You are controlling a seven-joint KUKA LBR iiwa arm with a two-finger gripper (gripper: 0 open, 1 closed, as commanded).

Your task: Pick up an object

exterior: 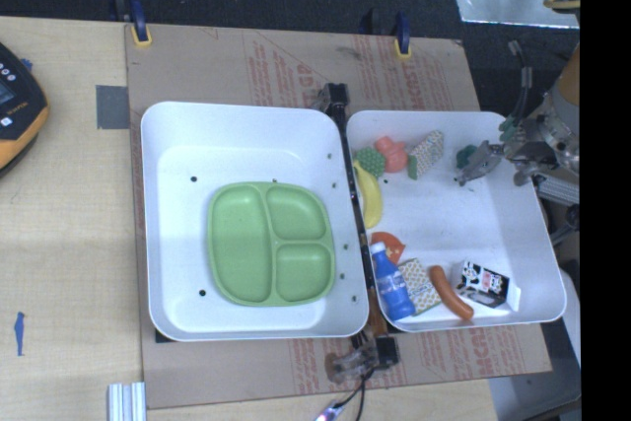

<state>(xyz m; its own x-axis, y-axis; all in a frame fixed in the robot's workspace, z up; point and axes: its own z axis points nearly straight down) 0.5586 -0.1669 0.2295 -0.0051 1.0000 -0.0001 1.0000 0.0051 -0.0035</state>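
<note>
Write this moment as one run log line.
pincer: over right bin, far right | held: nothing seen | banana: at divider | green tray: left bin

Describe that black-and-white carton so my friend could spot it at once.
Look in the right bin, at its near right corner. The carton lies there beside a sausage. It alone has cow-like black patches on white; its neighbours are brightly coloured.

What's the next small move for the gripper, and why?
Probably descend and shift left toward the small dark green toy. The gripper sits at the upper right of the right white bin, beside that toy, with nothing seen between its fingers; the other items lie farther off along the bin's left and bottom.
</note>
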